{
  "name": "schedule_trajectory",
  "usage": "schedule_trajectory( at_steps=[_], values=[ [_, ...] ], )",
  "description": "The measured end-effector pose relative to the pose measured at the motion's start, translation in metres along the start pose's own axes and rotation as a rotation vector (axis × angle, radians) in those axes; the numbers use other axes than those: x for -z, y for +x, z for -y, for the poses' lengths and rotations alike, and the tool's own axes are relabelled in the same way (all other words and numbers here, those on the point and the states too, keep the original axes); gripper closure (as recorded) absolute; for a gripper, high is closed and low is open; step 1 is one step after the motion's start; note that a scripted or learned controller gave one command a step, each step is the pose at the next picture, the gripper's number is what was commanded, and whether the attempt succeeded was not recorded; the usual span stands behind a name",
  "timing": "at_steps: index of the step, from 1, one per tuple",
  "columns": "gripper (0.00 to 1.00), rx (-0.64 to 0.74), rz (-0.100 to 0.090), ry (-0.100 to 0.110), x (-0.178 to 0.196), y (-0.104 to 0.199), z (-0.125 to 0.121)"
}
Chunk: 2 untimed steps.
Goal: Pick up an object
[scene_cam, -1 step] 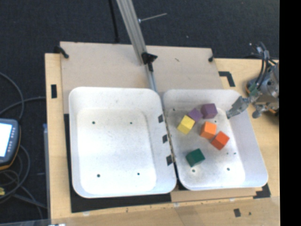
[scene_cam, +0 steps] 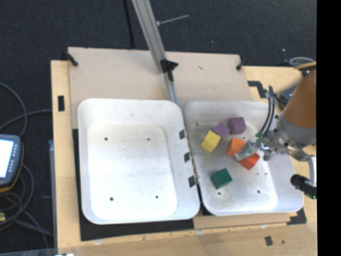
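Tool: down in right bin, at red block; grip unclear
Beside it: orange block
Green block: apart

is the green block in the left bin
No, the green block lies in the right bin, near its front, below the yellow block.

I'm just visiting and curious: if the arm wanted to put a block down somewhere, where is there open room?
The left bin has a bare floor from wall to wall. In the right bin, the near strip below the green block is free. Its middle is crowded: yellow block, purple blocks, orange block, red block and gripper.
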<state>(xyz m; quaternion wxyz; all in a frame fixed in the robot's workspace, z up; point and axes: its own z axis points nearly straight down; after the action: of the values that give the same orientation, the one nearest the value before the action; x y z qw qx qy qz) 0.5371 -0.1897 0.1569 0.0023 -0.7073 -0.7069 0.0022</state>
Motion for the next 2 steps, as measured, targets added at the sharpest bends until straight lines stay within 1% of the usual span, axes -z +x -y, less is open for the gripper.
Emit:
schedule_trajectory(
  at_steps=[1, 2],
  values=[
    [0.00, 0.000, 0.011, -0.030, -0.032, 0.023, -0.023],
    [0.00, -0.003, 0.004, -0.026, -0.057, 0.069, 0.025]
  ],
)
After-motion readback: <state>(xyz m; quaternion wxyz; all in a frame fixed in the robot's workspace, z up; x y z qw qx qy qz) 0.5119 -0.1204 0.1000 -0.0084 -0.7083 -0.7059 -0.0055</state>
